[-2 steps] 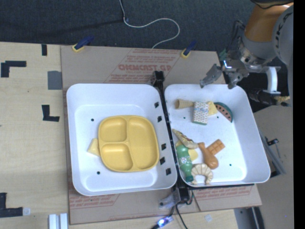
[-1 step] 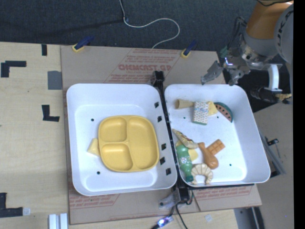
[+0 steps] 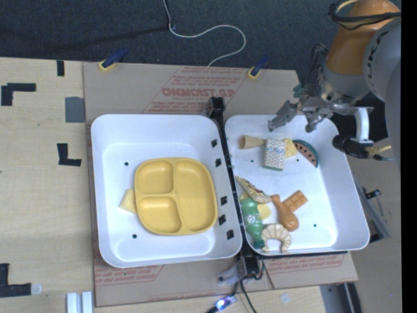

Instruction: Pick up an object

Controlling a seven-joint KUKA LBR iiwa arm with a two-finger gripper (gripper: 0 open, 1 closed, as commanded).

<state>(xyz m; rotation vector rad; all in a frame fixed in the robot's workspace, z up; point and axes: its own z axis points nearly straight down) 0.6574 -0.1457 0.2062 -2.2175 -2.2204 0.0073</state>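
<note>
Where cardboard [image 3: 195, 90] shows, "CHEMGREAT" lettering.

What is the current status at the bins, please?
Gripper open, above right bin's far edge, holding nothing. Nearest: patterned block, watermelon slice. Nothing in the way.

In the right bin [image 3: 339, 194], bare floor lies open along the right side; toys crowd its left edge [image 3: 260, 217] and upper middle [image 3: 277, 152]. A yellow divided plate [image 3: 176, 195] covers most of the left bin's [image 3: 107, 175] floor.
</note>
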